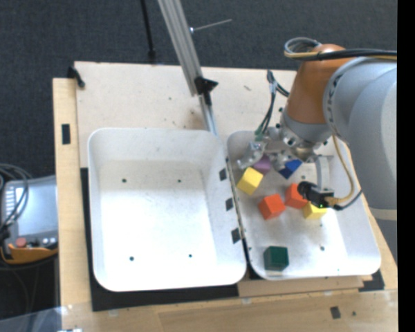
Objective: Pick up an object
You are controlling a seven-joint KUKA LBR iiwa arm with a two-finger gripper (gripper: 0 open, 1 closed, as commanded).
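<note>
- Gripper point(268, 156) is down in the right bin point(353, 254), above the purple block point(262, 164); jaw state can't be told
- Yellow cube point(250, 180) just beside; green cube point(276, 257) sits well apart

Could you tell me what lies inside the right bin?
The right bin holds a yellow cube, two orange cubes, a green cube, a yellow block, and purple and blue pieces partly covered by the gripper.
</note>
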